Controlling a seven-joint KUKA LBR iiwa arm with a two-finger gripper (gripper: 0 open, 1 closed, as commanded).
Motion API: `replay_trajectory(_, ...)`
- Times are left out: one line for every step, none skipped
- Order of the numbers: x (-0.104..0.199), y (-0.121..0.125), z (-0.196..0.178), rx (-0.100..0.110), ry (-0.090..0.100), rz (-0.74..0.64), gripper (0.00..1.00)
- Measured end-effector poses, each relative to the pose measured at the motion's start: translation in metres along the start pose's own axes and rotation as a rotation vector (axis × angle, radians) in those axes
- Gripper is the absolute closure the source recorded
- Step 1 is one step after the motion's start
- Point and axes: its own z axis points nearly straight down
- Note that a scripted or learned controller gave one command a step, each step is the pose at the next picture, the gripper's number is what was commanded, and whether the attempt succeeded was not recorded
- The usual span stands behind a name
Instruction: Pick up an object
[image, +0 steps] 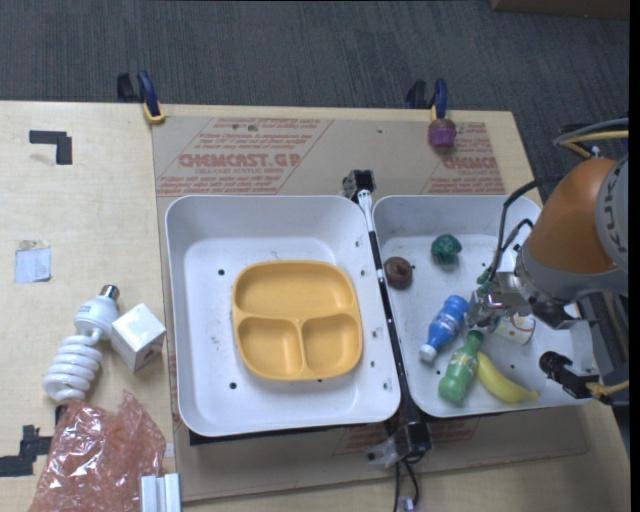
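The right bin (420, 215) holds a blue bottle (444, 325), a green bottle (459, 370), a yellow banana (503, 382), a dark green lump (446, 249) and a brown round piece (398, 271). My gripper (487, 305) hangs low in this bin, just right of the blue bottle's upper end and above the green bottle's cap. Nothing shows between its fingers. The arm's orange band (575, 225) rises over the bin's right side and hides part of it.
The left bin (200, 240) bears a yellow divided tray (297, 320). Left of the bins lie a spiral light bulb (80, 350), a white cube (138, 336) and a pink crumpled bag (95, 455). A purple object (442, 132) sits by the rear clamp.
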Motion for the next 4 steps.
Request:
replay_trajectory(0.048,-0.051,0.01,0.002,0.001,0.0,0.0)
replay_trajectory(0.048,-0.049,0.0,-0.001,0.0,0.001,1.0)
replay_trajectory(0.125,0.01,-0.09,0.001,0.0,-0.004,1.0)
replay_trajectory(0.125,0.01,-0.09,0.001,0.0,-0.004,0.0)
